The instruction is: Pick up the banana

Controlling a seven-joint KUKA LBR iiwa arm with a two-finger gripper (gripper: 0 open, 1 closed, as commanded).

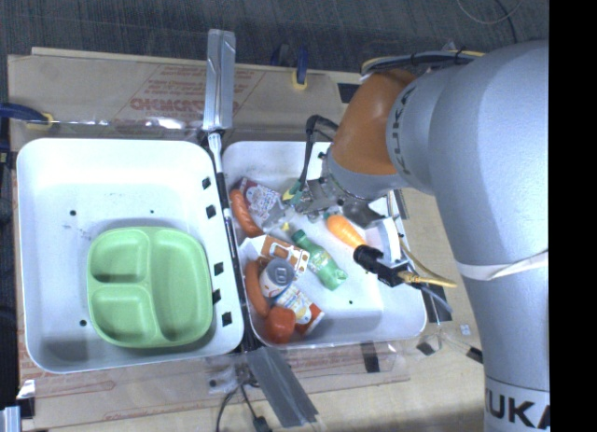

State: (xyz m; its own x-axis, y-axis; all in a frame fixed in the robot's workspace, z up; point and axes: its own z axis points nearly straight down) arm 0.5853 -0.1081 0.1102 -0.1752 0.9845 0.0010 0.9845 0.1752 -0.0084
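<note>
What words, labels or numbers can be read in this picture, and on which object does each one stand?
"KUKA": only part of it shows, on the grey arm at the lower right edge.
Red print on the cardboard sheet behind the bins: too blurred to read.
Labels on the small packages in the right bin: too small to read.

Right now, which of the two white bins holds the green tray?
The left bin. The green tray lies in it near its front, while the right bin, under the arm, holds a jumble of small items.
</note>
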